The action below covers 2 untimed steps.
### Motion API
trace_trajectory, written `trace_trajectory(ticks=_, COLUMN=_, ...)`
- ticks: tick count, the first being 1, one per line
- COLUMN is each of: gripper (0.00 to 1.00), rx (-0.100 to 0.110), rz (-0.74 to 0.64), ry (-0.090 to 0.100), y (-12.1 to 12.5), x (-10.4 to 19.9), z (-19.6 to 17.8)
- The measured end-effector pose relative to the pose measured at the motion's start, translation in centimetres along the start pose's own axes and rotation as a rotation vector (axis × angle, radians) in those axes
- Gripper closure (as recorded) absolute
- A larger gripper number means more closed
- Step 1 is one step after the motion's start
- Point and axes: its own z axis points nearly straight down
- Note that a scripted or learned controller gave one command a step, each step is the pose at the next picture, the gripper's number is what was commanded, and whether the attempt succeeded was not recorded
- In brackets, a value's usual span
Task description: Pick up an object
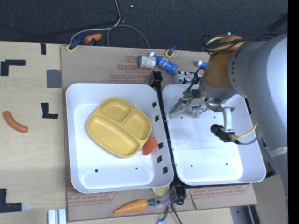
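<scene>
A yellow divided plate [119,126] lies in the left bin [77,162]. A small red-orange piece [149,146] rests against the plate's lower right edge. My gripper [186,112] hangs low over the upper left part of the right bin [210,171], close to the wall between the bins. Its two grey fingers [176,109] are spread apart and are open, with nothing between them. The grey arm with its orange band [219,71] comes in from the right and covers the right bin's upper right corner.
Outside the bins, a toy carrot [132,206] lies on the front cardboard, a sausage-like piece [15,122] on the bench at far left. Blue and white clamps [159,62] and an orange clamp [88,38] sit at the back edge. A black cable [224,133] loops beside the wrist.
</scene>
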Motion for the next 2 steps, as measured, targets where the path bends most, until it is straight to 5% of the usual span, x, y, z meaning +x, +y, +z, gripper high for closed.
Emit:
trace_trajectory(ticks=1, gripper=0.0, rx=0.002, rz=0.001, ry=0.0, y=3.8, x=-0.1, z=1.2)
trace_trajectory(ticks=2, gripper=0.0, rx=-0.003, rz=0.003, ry=-0.004, y=1.1, x=0.2, z=1.0)
